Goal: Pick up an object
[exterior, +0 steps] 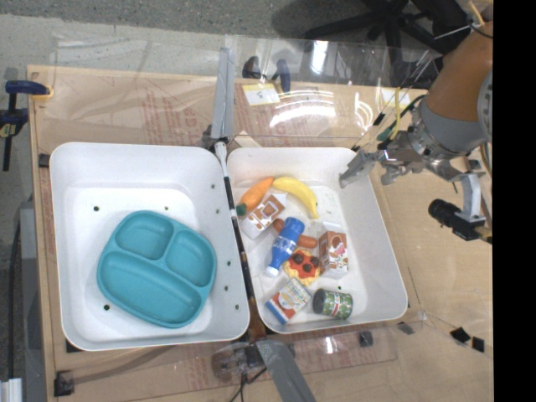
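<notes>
You had the toy food heaped in the right bin (381,249): a banana (300,193) and carrot (255,192) at 12 o'clock of the pile, a blue bottle (285,243) in the middle, a green can (333,303) at 5 o'clock. The hand (358,170) hung at that bin's 1 o'clock corner, carrying nothing; its spread I could not tell. The left bin (75,170) held 1 teal divided plate (157,266).
</notes>
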`<state>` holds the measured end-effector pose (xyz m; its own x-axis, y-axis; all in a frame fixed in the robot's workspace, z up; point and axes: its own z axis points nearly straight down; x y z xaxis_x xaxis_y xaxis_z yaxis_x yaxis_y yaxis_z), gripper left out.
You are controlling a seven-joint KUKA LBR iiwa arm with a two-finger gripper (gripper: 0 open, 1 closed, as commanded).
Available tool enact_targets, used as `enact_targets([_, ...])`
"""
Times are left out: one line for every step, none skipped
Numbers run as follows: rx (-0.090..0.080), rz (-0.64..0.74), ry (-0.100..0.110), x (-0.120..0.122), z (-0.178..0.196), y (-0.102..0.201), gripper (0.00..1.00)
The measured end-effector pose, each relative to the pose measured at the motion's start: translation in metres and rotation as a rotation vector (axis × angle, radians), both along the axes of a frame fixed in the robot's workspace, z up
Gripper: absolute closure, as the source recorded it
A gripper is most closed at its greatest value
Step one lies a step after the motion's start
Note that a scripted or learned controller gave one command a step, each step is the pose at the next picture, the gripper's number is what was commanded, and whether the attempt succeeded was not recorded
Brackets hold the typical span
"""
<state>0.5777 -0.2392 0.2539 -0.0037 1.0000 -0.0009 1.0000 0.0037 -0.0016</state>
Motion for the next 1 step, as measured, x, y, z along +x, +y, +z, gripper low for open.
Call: enact_targets([0.001, -0.043, 0.001, -0.0451, -0.1445, -0.0024, 0.0])
